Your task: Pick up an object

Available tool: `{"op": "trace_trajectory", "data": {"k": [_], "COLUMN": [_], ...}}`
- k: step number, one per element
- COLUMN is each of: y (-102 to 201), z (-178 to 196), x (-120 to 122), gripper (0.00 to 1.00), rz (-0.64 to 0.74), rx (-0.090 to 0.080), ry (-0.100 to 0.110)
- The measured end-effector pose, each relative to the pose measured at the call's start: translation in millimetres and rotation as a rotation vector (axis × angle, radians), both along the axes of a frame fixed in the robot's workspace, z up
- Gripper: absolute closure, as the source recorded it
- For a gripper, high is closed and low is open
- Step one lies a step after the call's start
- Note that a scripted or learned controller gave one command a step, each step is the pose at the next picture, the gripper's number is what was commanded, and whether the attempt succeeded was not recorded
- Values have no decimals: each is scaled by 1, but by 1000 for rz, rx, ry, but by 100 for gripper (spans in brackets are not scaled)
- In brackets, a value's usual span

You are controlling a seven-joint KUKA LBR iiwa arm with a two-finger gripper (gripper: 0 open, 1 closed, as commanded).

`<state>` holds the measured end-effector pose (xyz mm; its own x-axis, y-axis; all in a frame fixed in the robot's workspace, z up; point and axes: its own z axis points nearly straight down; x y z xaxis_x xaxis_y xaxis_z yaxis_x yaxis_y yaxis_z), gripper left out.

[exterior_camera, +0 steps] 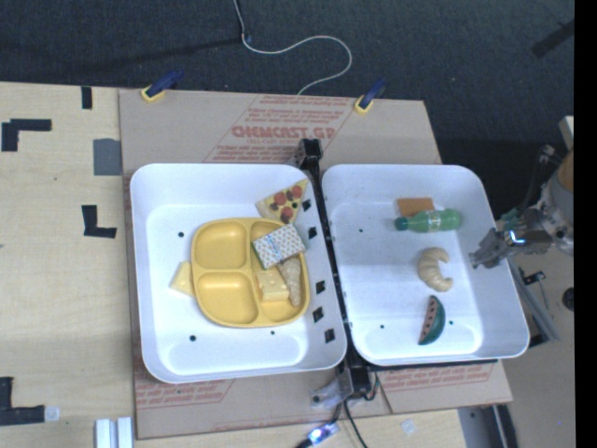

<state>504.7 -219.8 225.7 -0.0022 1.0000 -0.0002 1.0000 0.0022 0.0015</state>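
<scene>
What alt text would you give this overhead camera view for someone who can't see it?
Two white bins sit side by side: the left bin holds a yellow divided plate with toy food, the right bin a green bottle, croissant and watermelon slice. The end effector hovers at the right bin's right edge.

Reaching in from the right at mid height, gripper tilted down and leftward; state of the jaws unclear.

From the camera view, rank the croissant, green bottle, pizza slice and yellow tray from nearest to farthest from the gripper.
From the gripper:
1. croissant, right bin, middle
2. green bottle, right bin, upper part
3. pizza slice, left bin, upper right corner
4. yellow tray, left bin, centre
</scene>
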Motion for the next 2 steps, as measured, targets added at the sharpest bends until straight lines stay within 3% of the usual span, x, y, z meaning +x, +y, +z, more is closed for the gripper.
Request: {"op": "trace_trajectory", "data": {"k": [2], "y": [89], "z": [-9], "x": [63], "gripper": [100], "rz": [4], "rx": [1], "ry": [3]}}
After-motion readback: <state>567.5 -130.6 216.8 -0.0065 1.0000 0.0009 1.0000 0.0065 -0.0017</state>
